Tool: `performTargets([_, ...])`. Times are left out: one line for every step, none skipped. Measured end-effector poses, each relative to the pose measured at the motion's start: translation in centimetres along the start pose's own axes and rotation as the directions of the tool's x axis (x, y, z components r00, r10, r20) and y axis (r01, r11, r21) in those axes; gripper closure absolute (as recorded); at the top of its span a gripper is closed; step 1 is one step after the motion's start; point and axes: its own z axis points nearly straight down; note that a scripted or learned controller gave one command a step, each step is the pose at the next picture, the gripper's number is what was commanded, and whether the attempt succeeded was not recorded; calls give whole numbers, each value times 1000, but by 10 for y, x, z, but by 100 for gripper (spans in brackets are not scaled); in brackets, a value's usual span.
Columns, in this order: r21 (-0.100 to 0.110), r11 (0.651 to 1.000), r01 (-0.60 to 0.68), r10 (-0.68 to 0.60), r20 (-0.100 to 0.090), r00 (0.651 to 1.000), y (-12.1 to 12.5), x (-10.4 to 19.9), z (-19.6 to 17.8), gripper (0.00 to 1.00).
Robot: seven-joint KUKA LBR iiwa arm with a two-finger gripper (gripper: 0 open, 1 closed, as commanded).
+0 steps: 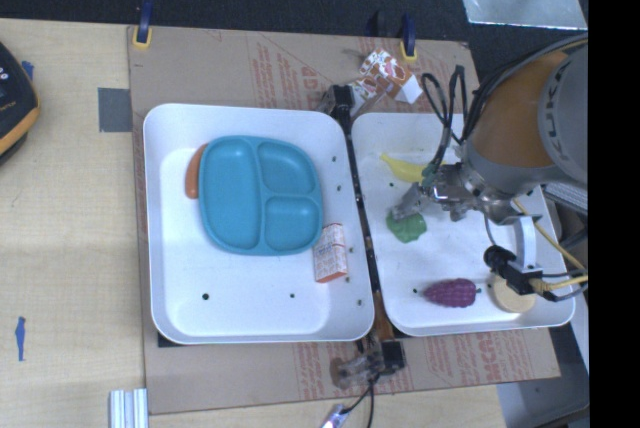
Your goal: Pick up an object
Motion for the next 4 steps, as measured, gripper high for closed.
performTargets([0, 1000, -1, 1, 0, 1000, -16, 6, 27, 0])
performTargets([-2, 1000, -2, 2, -1, 1000, 12, -8, 26, 0])
performTargets([1, 1000, -2, 2, -1, 1000, -6, 0, 27, 0])
performTargets([2, 1000, -3, 3, -1, 1000, -9, 3, 27, 0])
